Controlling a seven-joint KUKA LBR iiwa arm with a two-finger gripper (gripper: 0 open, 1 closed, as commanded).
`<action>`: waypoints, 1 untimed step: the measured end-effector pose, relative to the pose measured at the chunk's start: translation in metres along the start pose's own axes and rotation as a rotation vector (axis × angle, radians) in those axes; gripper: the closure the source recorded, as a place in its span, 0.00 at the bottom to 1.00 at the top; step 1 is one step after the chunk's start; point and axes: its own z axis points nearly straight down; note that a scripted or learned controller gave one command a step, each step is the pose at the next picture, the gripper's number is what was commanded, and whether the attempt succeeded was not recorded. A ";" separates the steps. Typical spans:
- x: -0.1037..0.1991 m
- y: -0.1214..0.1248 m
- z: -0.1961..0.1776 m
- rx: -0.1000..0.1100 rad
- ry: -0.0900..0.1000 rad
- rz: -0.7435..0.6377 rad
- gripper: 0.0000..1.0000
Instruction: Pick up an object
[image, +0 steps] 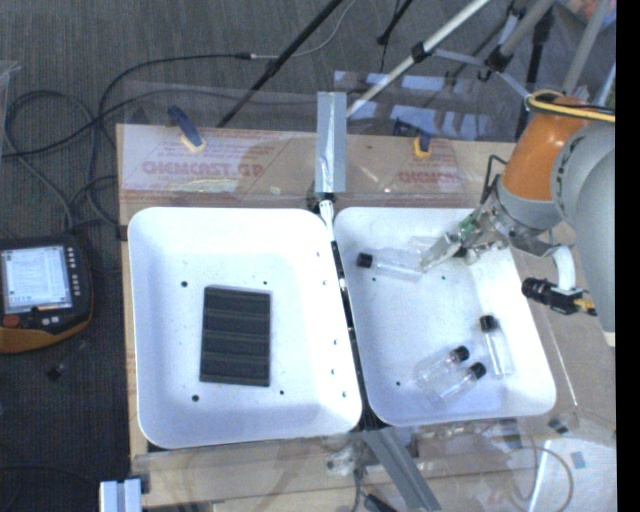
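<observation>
We look down at a slant on a wooden bench (140, 170) that carries two shallow white bins side by side. In the left bin (160, 400) a dark ribbed rectangular block (237, 336) lies flat near the middle, its long side running away from us, well apart from every wall. The right bin (380, 400) holds four small clear vials with black caps. One vial (388, 263) lies on its side in the far part of the bin, its cap pointing toward the divider between the bins. Three more sit toward the near right corner: one vial (495, 345) lies close to the right wall with its cap at the far end, and two others, a vial (442, 364) and a vial (458, 381), lie just beside each other with their caps pointing right. The grey arm with its orange band (535, 160) reaches in from the right, and the gripper (440, 252) hangs over the far part of the right bin, its metal tip slanting down and to the left, just beside the clear end of the far vial. We cannot make out whether it touches that vial, and we cannot tell whether it is released or clenched; no vial is seen lifted off the bin floor. On the dark floor to the left of the bench rests a handheld control pendant (40, 285) with a lit screen, its black cables looping across the carpet behind it.
</observation>
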 end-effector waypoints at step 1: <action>0.030 0.017 0.001 0.026 -0.011 0.003 0.00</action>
